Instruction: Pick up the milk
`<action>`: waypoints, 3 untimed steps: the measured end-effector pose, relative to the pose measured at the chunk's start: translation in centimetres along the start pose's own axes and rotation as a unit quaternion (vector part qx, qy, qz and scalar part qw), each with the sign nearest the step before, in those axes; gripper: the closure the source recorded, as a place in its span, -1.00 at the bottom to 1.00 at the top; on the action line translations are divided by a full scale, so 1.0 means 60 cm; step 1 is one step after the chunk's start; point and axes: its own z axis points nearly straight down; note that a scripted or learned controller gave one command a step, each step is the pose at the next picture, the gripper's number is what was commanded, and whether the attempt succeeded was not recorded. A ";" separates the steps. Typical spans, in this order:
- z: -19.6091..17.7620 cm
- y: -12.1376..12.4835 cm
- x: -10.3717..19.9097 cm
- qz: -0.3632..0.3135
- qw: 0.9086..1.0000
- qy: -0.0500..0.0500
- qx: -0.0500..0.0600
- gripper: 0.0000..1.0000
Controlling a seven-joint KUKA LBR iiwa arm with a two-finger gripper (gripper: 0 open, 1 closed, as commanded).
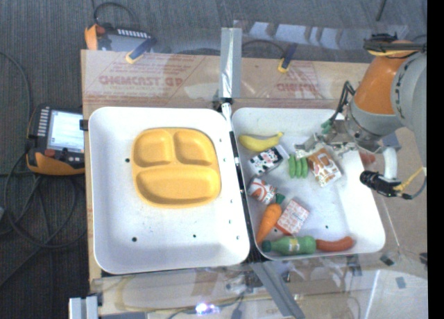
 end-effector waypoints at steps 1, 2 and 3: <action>-0.013 0.000 0.000 0.000 1.000 0.000 0.001 1.00; 0.018 0.007 0.090 0.089 0.996 -0.005 -0.014 1.00; -0.132 0.061 0.214 0.257 0.966 -0.001 0.000 1.00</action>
